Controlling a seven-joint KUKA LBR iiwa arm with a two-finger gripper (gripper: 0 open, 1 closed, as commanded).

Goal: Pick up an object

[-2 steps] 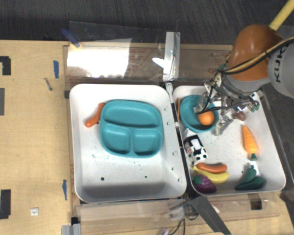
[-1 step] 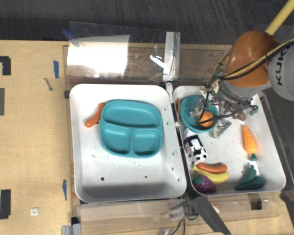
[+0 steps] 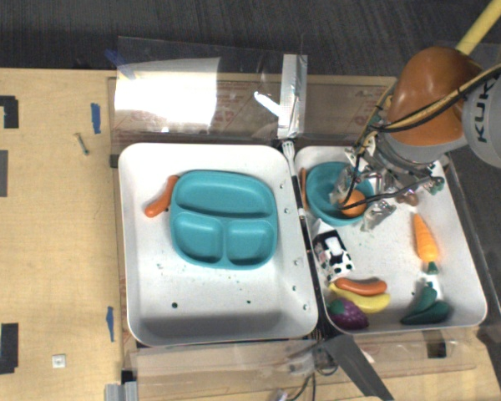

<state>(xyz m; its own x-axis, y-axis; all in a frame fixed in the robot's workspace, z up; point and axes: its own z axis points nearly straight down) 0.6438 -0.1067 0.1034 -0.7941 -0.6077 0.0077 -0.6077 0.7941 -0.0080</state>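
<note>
So the arm [image 3: 438, 90] is reaching in from the right and hanging over the far left corner of the right bin [image 3: 468, 261], with the gripper [image 3: 369, 192] sitting down right at the teal bowl [image 3: 330, 192] that's parked in that corner. There's something small and orange [image 3: 351, 207] showing at the bowl's near rim, but it's too tangled up with the gripper hardware for me to say what it is, or whether the tool is gripping it, so I honestly can't tell. The rest of the right bin is looking like a toy grocery haul: a carrot [image 3: 425, 239] is lying near the right wall, a dark green veggie [image 3: 426, 309] is sitting in the near right corner, and along the near edge a hot dog [image 3: 360, 286], a yellow banana [image 3: 369, 302] and a purple grape bunch [image 3: 346, 314] are piling up touching each other. A black and white cow toy [image 3: 335, 255] is standing by the left wall, between the bowl and that pile. Over in the left bin [image 3: 146, 307], a teal divided plate [image 3: 224, 217] is taking up the middle, and an orange sausage-shaped thing [image 3: 159, 197] is resting against its left rim.
</note>
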